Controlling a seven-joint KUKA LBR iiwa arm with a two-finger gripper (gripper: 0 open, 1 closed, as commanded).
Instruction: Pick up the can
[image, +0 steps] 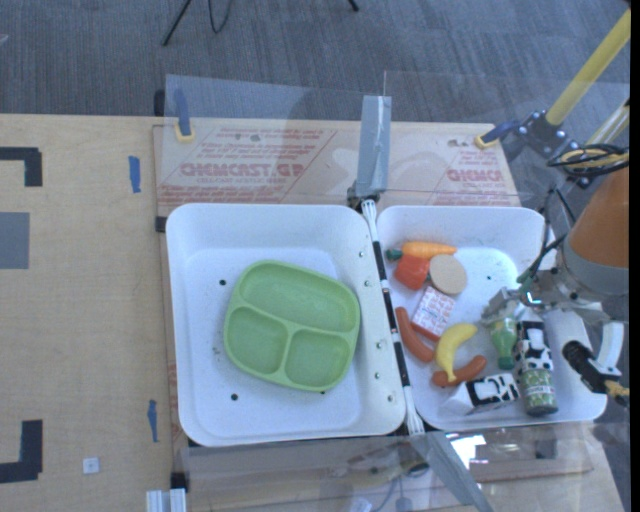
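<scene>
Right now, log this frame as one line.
arm: over right bin | gripper: above toys | can: lying in bin, not held

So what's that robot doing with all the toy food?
The robot arm reaches in over the right bin, which holds toy food like a banana and a carrot. Its gripper hangs low near the bin's right side. It wants the can, which lies near the bin's front corner. The left bin holds a green plate.

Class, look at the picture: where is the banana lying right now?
The banana lies in the right bin, near its middle, between the red-and-white packet on its left and the pincer on its right.
</scene>
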